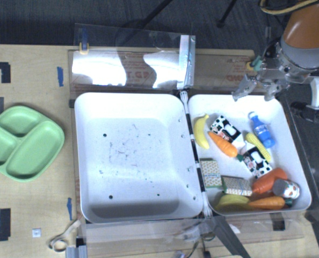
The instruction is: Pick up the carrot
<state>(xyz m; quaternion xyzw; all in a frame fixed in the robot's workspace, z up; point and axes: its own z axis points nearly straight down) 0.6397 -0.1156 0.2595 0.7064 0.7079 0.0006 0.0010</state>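
One carrot (223,143) is seen in the right bin (296,138), its long axis slanting from far-left to near-right beside a banana (201,131). The gripper (256,92), fingers spread and holding nothing, is poised over the bin's far rim; the carrot lies nearer and leftward.

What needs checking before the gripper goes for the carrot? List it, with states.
1. Target seen: carrot lies in the right bin, near its middle: ok.
2. Lookalikes: more orange pieces, one near the front corner and one at the front wall: not ok, confirm target.
3. Clearance: banana and black-and-white toy crowd the carrot: not ok.
4. Gripper open and holding nothing: ok.
5. Gripper over the carrot: not ok, it hangs at the bin's back rim.
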